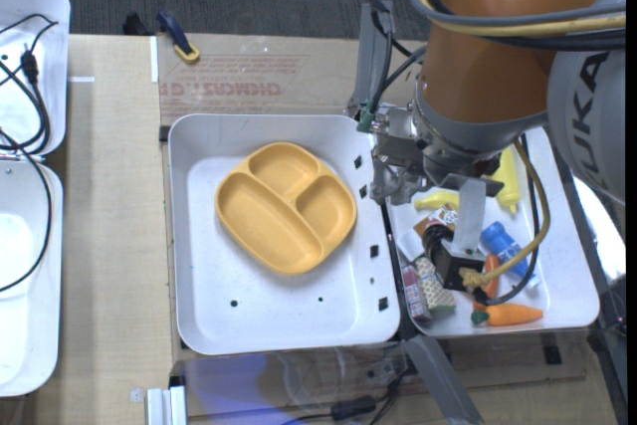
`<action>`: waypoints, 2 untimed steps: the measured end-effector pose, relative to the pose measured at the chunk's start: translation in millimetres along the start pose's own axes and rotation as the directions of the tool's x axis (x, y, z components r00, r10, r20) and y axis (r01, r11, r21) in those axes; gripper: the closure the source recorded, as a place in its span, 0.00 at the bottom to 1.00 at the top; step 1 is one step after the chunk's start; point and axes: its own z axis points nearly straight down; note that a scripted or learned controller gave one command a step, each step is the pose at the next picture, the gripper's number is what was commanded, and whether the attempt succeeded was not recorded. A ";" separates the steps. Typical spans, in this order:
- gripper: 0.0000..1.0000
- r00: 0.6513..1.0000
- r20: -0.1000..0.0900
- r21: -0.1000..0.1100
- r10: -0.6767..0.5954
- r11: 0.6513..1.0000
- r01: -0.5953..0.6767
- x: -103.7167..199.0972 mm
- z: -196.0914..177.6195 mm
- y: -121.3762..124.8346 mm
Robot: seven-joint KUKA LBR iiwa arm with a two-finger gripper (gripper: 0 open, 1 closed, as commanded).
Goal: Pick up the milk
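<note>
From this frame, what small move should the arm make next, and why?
Probably a short straight descent. The gripper hangs over the right bin, amid the clutter beside the carrot and blue item. I cannot pick out the milk, so this is tentative.

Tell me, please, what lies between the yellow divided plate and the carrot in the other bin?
In the camera view, bare white bin floor, then the two bins' adjoining walls, then a small patterned carton lie between the yellow divided plate and the carrot.
</note>
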 end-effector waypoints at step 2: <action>1.00 0.999 -0.003 -0.001 -0.033 0.999 0.033 74.9 22.1 -17.5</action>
